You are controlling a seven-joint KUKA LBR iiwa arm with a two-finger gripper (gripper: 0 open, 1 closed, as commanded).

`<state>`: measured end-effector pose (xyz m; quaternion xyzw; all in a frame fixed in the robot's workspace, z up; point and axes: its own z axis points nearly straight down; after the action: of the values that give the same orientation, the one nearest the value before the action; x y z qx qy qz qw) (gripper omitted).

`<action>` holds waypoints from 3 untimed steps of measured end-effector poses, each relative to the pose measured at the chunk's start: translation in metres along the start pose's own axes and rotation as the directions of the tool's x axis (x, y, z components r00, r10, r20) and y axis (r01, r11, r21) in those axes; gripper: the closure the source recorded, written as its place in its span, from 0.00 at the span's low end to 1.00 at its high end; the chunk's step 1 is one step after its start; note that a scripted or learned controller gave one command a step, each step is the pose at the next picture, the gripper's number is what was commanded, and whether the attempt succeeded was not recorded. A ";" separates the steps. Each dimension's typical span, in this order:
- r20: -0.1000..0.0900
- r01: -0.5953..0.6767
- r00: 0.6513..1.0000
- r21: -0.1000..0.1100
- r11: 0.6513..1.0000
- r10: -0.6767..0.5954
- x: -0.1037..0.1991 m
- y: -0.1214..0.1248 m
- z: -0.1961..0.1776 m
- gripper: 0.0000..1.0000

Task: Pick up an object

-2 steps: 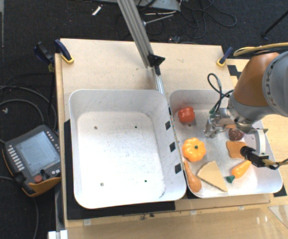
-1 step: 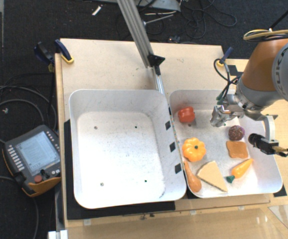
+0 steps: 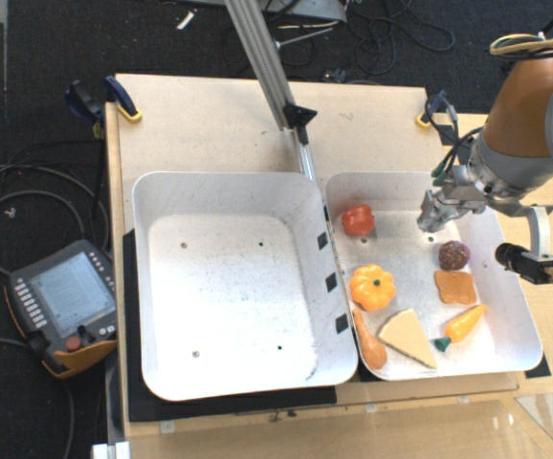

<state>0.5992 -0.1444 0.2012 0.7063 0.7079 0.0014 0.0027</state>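
- Two shallow white bins sit side by side on a pale wooden bench [image 3: 219,132]; the left bin [image 3: 152,199] and the right bin [image 3: 520,338] touch along their inner walls.
- The left bin's floor carries only small dark specks.
- The right bin holds all the pickable objects: a red tomato-like piece [image 3: 358,220] near its upper left, an orange pumpkin [image 3: 372,288] below that, and a carrot-like stick [image 3: 369,342] lying along the left wall toward the near edge.
- A pale yellow wedge [image 3: 409,337], like cheese, lies just beside the carrot-like stick at the near side.
- Toward the right wall lie a dark purple ball [image 3: 453,254], an orange-brown flat slab [image 3: 455,288] just below it, and a small orange pepper-shaped piece [image 3: 464,322] with a green stem nearer the front.
- The gripper [image 3: 433,214] hangs over the upper middle of the right bin, between the red piece and the purple ball, apart from both.
- From this slanted view I cannot tell how the claw stands, and nothing is seen clamped in it.
- A slanted metal pole [image 3: 262,51] crosses above the bench toward the bins' junction.
- A handheld control pendant [image 3: 61,299] rests on the dark floor left of the bench.
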 end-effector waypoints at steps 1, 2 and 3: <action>-0.001 0.001 1.000 0.001 1.000 -0.001 0.000 0.001 -0.026 1.00; -0.003 0.006 1.000 0.005 1.000 -0.006 0.051 0.011 -0.021 1.00; -0.005 0.007 1.000 0.006 1.000 -0.007 0.114 0.007 -0.028 1.00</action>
<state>0.6053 -0.0299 0.2294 0.7038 0.7104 0.0009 -0.0011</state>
